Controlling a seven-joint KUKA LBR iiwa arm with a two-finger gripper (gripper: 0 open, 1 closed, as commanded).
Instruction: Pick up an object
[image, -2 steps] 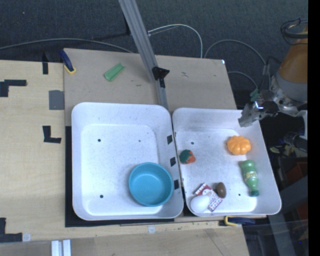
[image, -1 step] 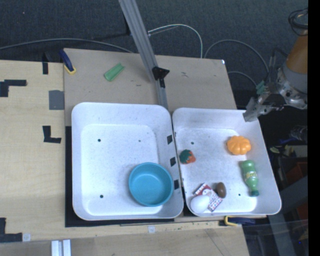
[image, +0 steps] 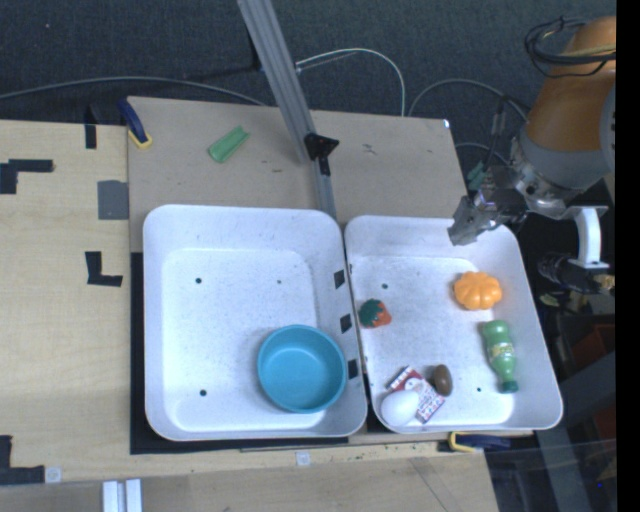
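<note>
Spreading across the scene is a pale wooden bench (image: 60, 330) marked with dark tape pieces, and a brown board (image: 390, 165) lies over its far middle part; beyond the bench's far edge the floor is dark blue-grey, crossed by thin cables. A grey metal bar (image: 285, 85) slants in from the far side down to the seam between the bins. On the board, far left, lies a small green block (image: 227, 144), with a blue and yellow clamp (image: 133, 123) at the board's left corner. The left bin (image: 190, 300) holds a blue bowl (image: 301, 367), upright at its near right corner. The right bin (image: 420, 285) holds the small things: an orange pumpkin-shaped toy (image: 477, 289) at the far right, a green bottle (image: 499, 353) lying just nearer along the right wall, a red and green strawberry-like toy (image: 375, 314) near the left wall, and at the near edge a cluster of a white egg-shaped object (image: 399, 408), a red and white packet (image: 418, 393) and a small brown oval piece (image: 441, 379), close together. The grey and orange arm (image: 570, 110) reaches in from the right, and its gripper (image: 468, 230) hangs over the far right rim of the right bin, apart from the pumpkin toy. Whether its jaws are spread or closed cannot be told; nothing is seen between them.
</note>
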